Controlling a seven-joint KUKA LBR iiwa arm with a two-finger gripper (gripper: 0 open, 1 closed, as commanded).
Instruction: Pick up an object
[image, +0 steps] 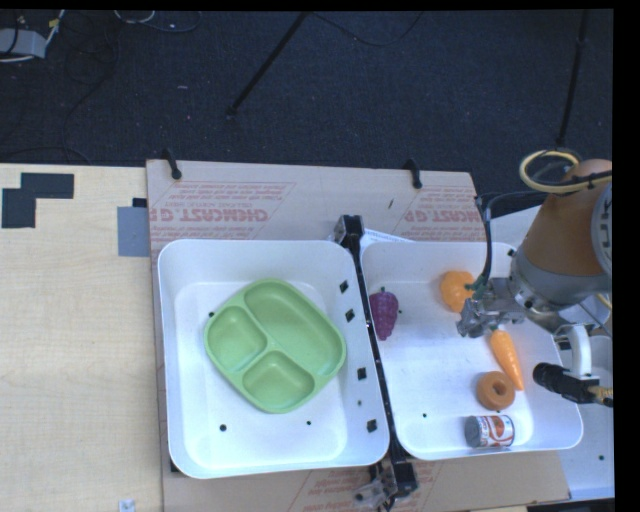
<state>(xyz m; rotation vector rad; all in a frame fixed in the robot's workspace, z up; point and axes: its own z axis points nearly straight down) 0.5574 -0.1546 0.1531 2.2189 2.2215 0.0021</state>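
The right bin (430, 400) holds several small items. An orange fruit (455, 290) lies at its upper middle, and a purple bunch of grapes (383, 311) sits by the left wall. A carrot (506, 358) lies toward the right, above a brown doughnut (495, 391). A small can (489, 431) lies on its side near the front edge. My gripper (478, 318) hangs low over the right bin, just right of the orange fruit and at the carrot's upper end. Nothing shows between it and the bin floor.
The left bin (190, 420) holds a green divided plate (274, 345). A black divider (365, 350) runs between the two bins. The arm's orange band (560, 235) comes in from the right. Wooden bench surface lies to the left.
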